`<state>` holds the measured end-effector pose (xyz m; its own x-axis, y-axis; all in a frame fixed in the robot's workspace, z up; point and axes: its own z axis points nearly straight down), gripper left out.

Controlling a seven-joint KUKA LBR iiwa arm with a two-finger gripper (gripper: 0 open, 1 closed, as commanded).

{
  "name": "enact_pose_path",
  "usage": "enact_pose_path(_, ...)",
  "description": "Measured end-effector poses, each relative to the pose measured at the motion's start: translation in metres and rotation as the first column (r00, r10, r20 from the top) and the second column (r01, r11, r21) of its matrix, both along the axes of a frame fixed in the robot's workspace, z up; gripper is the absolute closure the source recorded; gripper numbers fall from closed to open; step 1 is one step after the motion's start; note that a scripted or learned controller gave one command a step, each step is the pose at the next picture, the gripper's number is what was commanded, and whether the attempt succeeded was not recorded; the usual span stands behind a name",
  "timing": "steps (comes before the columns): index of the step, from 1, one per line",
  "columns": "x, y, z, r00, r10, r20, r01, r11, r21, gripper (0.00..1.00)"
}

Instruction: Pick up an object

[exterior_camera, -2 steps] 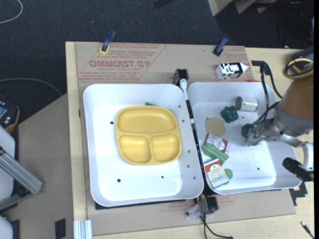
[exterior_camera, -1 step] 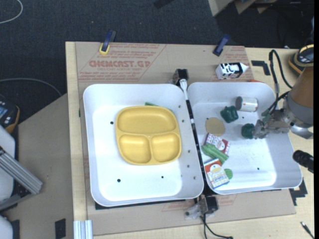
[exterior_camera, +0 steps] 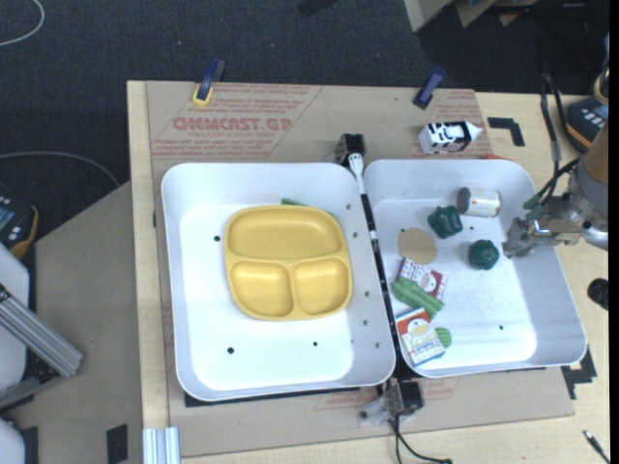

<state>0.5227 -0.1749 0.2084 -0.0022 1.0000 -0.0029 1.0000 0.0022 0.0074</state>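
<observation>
2 white bins sit side by side on a brown board (exterior_camera: 290, 114). The left bin (exterior_camera: 193, 356) holds a yellow tray (exterior_camera: 287, 260) with 3 compartments, and a sliver of something green (exterior_camera: 293, 202) shows at the tray's far edge.

The right bin (exterior_camera: 542, 327) holds the loose objects. A dark green piece (exterior_camera: 445, 221) lies near the far wall, with a white cylinder (exterior_camera: 481, 202) just beside it on the right. A round tan disc (exterior_camera: 418, 246) lies below the green piece. A dark green ball (exterior_camera: 483, 254) rests right of the disc, apart from it. Nearer the camera a red-and-white packet (exterior_camera: 422, 279) lies against a light green piece (exterior_camera: 416, 296), and below them a white carton (exterior_camera: 422, 337) with a green bit (exterior_camera: 442, 336) at its right edge.

The arm (exterior_camera: 595, 177) reaches in from the right, and the gripper (exterior_camera: 522, 235) hovers over the right bin's right side, near the ball but seemingly not touching it. Nothing shows between its fingers; at this size I cannot tell whether they are spread or closed.

A black-and-white box (exterior_camera: 449, 136) stands on the board behind the right bin.
</observation>
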Motion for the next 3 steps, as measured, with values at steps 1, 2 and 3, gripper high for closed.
enact_pose_path(1, 0.001, 0.0, 0.018, 1.0, 0.0, -0.002, 0.0, 1.0, 0.0, 1.0)
enact_pose_path(2, 0.02, 0.04, 0.014, 1.0, 0.003, -0.004, -0.003, 1.0, 0.002, 1.0)
enact_pose_path(3, 0.047, 0.096, 0.016, 1.0, 0.003, -0.003, -0.003, 1.0, 0.002, 1.0)
